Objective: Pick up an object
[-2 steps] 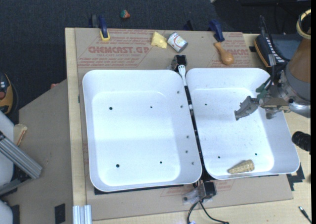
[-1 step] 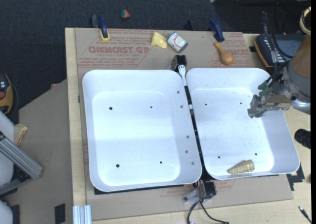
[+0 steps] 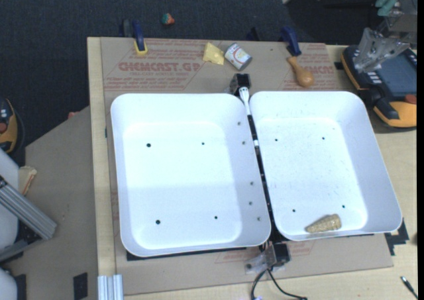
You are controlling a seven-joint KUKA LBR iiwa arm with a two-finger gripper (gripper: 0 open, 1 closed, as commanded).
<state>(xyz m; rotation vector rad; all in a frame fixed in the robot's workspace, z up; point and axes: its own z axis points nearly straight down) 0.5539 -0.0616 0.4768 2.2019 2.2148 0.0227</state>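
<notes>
A tan, cone-shaped object (image 3: pixel 323 224) lies in the right bin (image 3: pixel 311 159), close to its near rim. The left bin (image 3: pixel 185 173) stands beside it, the two touching along the middle seam.
On the cardboard behind the bins lie a yellow wedge (image 3: pixel 213 54), a small white-and-brown block (image 3: pixel 238 56) and an orange wooden-handled piece (image 3: pixel 300 71). Blue clamps (image 3: pixel 138 36) hold the board's far edge. Equipment (image 3: pixel 387 60) crowds the far right. A cable connector (image 3: pixel 275 254) sits at the near seam.
</notes>
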